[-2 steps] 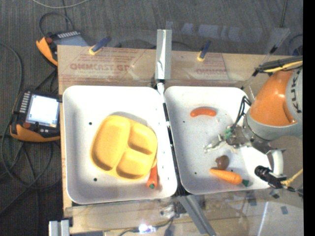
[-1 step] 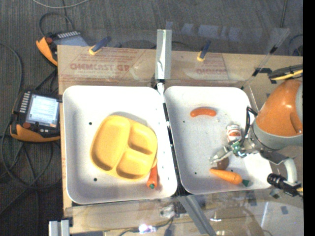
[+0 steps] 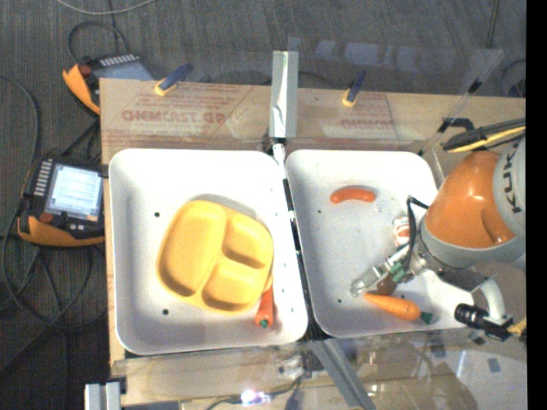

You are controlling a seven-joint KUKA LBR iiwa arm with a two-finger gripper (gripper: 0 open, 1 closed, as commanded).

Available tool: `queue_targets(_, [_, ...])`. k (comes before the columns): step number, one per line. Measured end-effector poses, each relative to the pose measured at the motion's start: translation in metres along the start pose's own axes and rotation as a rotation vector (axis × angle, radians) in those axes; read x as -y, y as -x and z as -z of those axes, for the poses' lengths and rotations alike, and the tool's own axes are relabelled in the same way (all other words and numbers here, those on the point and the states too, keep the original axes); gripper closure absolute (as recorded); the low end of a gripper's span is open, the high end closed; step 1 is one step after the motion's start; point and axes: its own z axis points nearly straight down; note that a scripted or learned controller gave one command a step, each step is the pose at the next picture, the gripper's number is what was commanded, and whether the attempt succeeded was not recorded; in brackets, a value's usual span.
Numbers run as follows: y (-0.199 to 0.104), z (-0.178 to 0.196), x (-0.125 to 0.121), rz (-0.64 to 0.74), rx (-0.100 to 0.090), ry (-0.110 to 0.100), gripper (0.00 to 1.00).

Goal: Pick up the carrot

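Carrot (image 3: 393,306): lay in right bin (image 3: 342,314), near the front wall, tip pointing left, green stub at the right end.
Second carrot-like piece (image 3: 265,308): lay in left bin (image 3: 137,331), tucked against the front right edge of the yellow divided plate (image 3: 218,254); smaller, red-orange.
Gripper (image 3: 369,282): hung low in the right bin, just above and left of the carrot's tip; fingers appeared slightly spread, pinching nothing.
Handling, judged: probably light, stiff and smooth-skinned; tapered and round, so likely to roll or squirt out of a loose pinch.
Grasp point, judged: across the thicker middle, fingers square to the long axis, not at the narrow tip.
Other contents: orange sausage-shaped piece (image 3: 353,196) near the back of the right bin, well apart from the carrot.
Obstructions, judged: front wall close behind the carrot, little room for a finger on that side; arm's own body crowded the right.
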Motion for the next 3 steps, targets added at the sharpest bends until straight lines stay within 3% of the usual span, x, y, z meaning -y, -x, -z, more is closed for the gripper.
queue_targets(1, [0.002,0.013,-0.005,0.0,0.006,0.013,1.0])
queue_targets(2, [-0.002,0.001,-0.008,-0.477,-0.007,0.001,1.0])
queue_targets(3, [0.017,0.097,0.009,-0.609,-0.004,-0.011,1.0])
